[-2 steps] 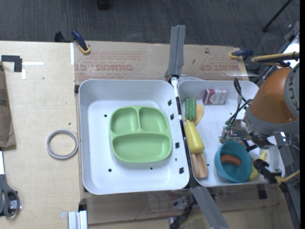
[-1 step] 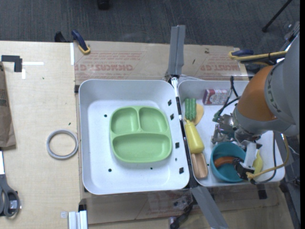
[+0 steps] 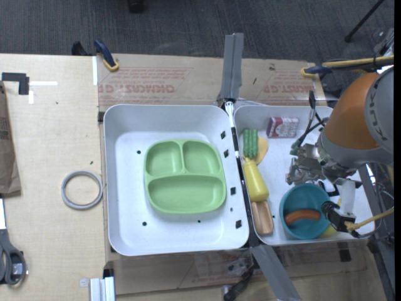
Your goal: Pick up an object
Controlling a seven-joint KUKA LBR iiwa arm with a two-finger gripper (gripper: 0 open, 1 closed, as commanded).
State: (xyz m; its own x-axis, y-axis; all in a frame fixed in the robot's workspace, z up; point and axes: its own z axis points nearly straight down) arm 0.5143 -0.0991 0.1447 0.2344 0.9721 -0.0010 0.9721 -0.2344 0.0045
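Note:
My gripper [image 3: 301, 170] hangs over the right bin [image 3: 285, 113], just above the rim of a blue bowl [image 3: 306, 212] that holds an orange sausage-shaped piece [image 3: 302, 216]. Along the bin's left wall lie a green corn-like piece [image 3: 250, 143], a yellow bottle-shaped piece [image 3: 255, 179] and a tan wooden piece [image 3: 262, 217]. A small pink and white box [image 3: 283, 127] sits at the bin's far side. A green divided plate [image 3: 185, 176] rests in the left bin [image 3: 119, 187].
A grey ring [image 3: 82, 189] lies on the bench left of the bins. Scissors [image 3: 11, 265] sit at the bench's front left corner. A brown bag [image 3: 7, 149] stands at the left edge. A yellow piece [image 3: 331, 229] peeks from behind the bowl.

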